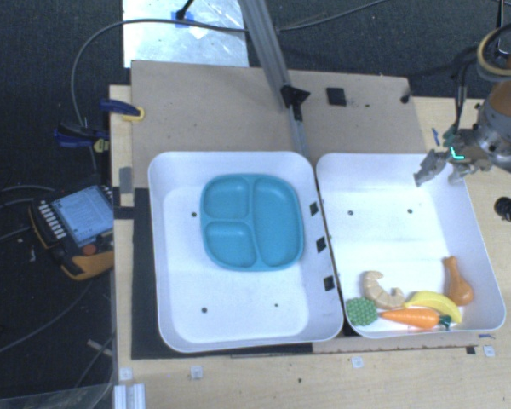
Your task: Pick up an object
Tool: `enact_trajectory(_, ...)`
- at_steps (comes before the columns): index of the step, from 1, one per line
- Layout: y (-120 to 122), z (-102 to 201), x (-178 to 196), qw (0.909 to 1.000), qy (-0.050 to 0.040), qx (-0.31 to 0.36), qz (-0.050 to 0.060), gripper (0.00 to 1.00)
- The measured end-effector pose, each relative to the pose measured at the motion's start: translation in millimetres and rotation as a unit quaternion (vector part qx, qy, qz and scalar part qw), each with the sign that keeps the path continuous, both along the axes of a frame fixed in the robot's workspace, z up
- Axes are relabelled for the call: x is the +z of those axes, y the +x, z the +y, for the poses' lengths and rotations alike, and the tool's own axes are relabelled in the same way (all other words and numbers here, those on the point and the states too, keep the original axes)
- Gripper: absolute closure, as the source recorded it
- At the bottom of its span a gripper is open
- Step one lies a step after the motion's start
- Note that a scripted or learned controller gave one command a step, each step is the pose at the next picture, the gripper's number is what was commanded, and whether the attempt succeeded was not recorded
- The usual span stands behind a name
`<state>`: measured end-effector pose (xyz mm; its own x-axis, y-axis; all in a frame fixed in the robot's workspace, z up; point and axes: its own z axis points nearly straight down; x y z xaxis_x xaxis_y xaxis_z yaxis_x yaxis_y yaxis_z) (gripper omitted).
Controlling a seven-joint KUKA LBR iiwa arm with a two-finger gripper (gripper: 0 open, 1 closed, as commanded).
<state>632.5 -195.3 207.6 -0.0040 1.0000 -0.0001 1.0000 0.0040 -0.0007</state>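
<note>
- The things to pick are lying bunched in the near right corner of the right bin [477, 228]: a carrot [409, 318], a banana [436, 302], a green broccoli piece [362, 312], a pale curled piece [380, 288] and a brown drumstick [457, 281].
- The carrot is lying along the near wall, touching the banana just behind it; the broccoli is sitting at the carrot's left end, with the pale piece just behind it.
- The drumstick is lying a little apart, nearer the right wall.
- The gripper [439, 167] is hanging over the far right corner of the same bin, well apart from the pile and holding nothing; its two fingers appear to be standing spread, one toward the left and one toward the right.
- What could go wrong, as I judge it: the pieces are crowding each other and the walls, so a finger coming down may be landing on a neighbour or on the rim, pushing the pile aside instead of closing round one piece.
- The rounded carrot and banana may be slipping out of a shallow pinch.
- The drumstick looks the easiest target, having free space around it.
- A blue divided plate [252, 221] is sitting in the left bin [175, 313], out of the way.
- Nothing is standing between the gripper and the pile.
</note>
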Motion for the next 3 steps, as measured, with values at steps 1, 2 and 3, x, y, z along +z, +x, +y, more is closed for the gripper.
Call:
enact_trajectory(1,1,0,2,1.0,-0.0003,0.0,-0.001,0.0)
enact_trajectory(2,-2,2,-61,1.0,0.0,-0.001,0.001,0.0)
enact_trajectory(3,-7,6,-105,1.0,0.0,-0.001,0.001,0.0)
